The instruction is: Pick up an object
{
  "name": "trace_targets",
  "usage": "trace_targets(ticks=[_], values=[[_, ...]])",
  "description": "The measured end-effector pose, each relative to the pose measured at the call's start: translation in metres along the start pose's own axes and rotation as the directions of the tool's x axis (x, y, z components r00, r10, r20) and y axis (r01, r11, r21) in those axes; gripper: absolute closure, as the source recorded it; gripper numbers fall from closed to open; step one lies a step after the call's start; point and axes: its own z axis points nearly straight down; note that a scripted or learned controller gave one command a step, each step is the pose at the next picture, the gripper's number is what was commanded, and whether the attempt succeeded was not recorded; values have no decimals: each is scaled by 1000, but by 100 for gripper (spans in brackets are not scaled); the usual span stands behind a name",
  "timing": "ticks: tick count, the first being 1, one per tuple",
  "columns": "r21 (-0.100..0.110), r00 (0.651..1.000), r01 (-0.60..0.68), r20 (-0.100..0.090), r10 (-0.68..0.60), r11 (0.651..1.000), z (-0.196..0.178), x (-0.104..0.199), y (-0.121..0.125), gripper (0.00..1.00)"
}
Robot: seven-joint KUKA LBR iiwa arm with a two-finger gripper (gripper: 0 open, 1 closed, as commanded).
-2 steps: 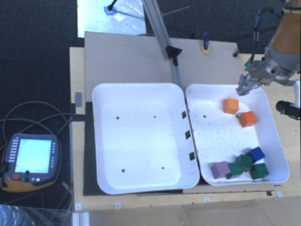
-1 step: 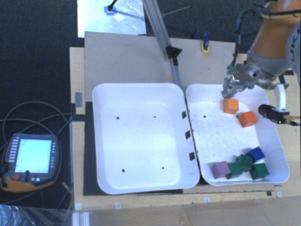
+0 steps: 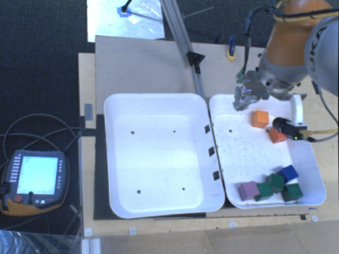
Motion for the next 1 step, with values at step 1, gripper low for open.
trace_targets(ticks=[1], values=[[1, 1000, -1, 1, 1, 1000, 9, 51, 8, 100]])
